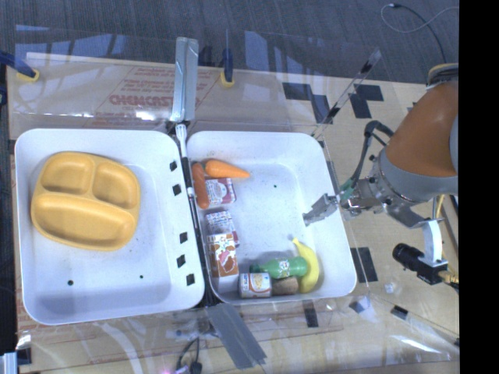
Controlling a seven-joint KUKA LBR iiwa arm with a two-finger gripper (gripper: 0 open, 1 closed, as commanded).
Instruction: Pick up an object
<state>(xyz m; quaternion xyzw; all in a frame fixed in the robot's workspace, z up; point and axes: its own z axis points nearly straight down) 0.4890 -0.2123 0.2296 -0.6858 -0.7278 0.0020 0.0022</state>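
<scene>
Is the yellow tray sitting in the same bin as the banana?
No: the yellow tray lies in the left bin, the banana in the right bin.

A robotics lab: taped bench (374, 115), loose cables (425, 18).

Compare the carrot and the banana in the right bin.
The carrot is orange and straight; the banana is yellow and curved. The carrot lies near the bin's far left corner, the banana at its near right corner. The banana touches a green bottle. Both lie flat in the right bin.

The arm (425, 142) reaches leftward, its pincer (318, 209) tilted low.
</scene>
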